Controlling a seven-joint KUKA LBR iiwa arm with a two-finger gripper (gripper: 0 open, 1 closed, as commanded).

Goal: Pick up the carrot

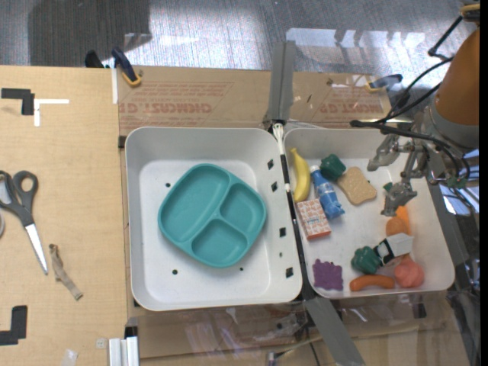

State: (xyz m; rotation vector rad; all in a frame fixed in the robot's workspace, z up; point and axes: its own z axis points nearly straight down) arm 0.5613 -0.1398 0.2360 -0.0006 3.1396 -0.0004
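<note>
The carrot (pixel 372 283), a small orange stick, lies flat near the front edge of the right bin (pixel 436 221), between a purple toy (pixel 329 275) and a pink-red ball (pixel 409 274). My gripper (pixel 398 195) hangs over the right side of this bin, well behind the carrot and apart from it. Just below the gripper lies a small orange piece (pixel 398 222). Nothing shows in the gripper's grasp.
The right bin also holds a banana (pixel 300 175), a blue bottle (pixel 328 196), a cracker-like slice (pixel 357 186), a dark green item (pixel 332 165), a red-white box (pixel 313 220), a green toy (pixel 364 259) and a white block (pixel 399 245). The left bin (pixel 145 227) holds a teal divided plate (pixel 213 215). Scissors (pixel 24 208) lie at the far left.
</note>
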